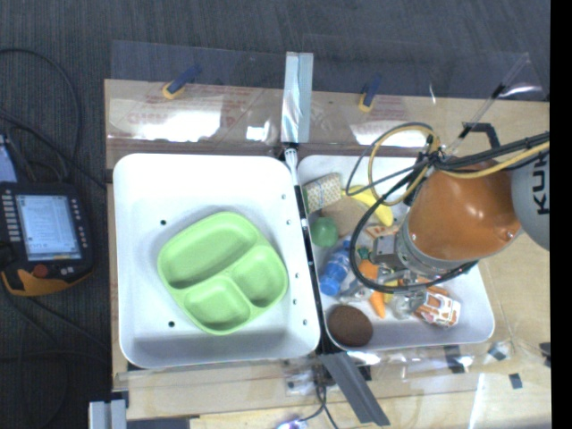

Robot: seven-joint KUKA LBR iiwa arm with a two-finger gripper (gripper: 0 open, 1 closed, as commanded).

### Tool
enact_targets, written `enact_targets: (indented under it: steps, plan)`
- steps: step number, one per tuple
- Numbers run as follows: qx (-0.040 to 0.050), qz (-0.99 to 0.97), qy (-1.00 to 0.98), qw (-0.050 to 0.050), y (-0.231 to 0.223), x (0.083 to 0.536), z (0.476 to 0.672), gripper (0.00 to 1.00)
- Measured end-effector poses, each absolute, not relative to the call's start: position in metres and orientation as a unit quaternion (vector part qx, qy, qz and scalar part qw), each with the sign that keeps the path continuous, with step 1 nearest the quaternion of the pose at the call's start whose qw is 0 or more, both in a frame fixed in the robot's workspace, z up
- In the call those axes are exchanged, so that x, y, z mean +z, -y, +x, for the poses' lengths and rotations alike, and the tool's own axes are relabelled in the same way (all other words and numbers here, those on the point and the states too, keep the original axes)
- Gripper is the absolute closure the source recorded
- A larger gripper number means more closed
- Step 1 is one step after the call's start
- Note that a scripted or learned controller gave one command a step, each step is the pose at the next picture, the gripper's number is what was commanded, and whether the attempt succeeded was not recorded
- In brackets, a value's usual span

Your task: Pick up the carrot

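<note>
Right bin (478, 324), shallow white plastic: holds a crowd of small items beneath the grey arm with its orange band (465, 208).

Carrot (378, 305), small, orange, tapered: lies near the front of the right bin, just right of the brown round lump (349, 324) and just left of the red-and-white printed packet (438, 308). Its long axis runs roughly near-to-far, slightly tilted; its upper end passes under the wrist hardware, so which end is the tip is hard to make out.

Gripper (393, 286): sits low over the carrot's far end, among black cables (375, 231). Whether the pincer is released, clenched or grasping anything cannot be told; the wrist and cables cover it.

Neighbours, left of the carrot: a blue crumpled item (334, 271), touching or nearly touching the gripper's side; a green ball (323, 232) farther back; a tan woven block (323, 191) at the far left corner; a yellow object (375, 211), mostly hidden by the arm and cables.

Left bin (143, 186), shallow white plastic: holds a light green three-compartment plate (223, 271), well apart from the carrot.

Off the bench, far left: a handheld control pendant with a screen (40, 235), on dark carpet.
</note>
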State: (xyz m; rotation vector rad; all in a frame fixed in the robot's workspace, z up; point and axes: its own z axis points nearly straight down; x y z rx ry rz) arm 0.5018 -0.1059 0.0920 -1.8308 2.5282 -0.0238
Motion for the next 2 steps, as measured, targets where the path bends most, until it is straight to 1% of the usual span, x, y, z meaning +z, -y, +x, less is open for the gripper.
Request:
enact_targets:
  steps: [1, 2]
  plan:
    - [-0.0059, -0.587, -0.81, 0.01, 0.103, 0.102, 0.502, 1.0]
    - [0.0013, -0.7, -0.714, 0.002, 0.032, 0.184, 0.49, 1.0]
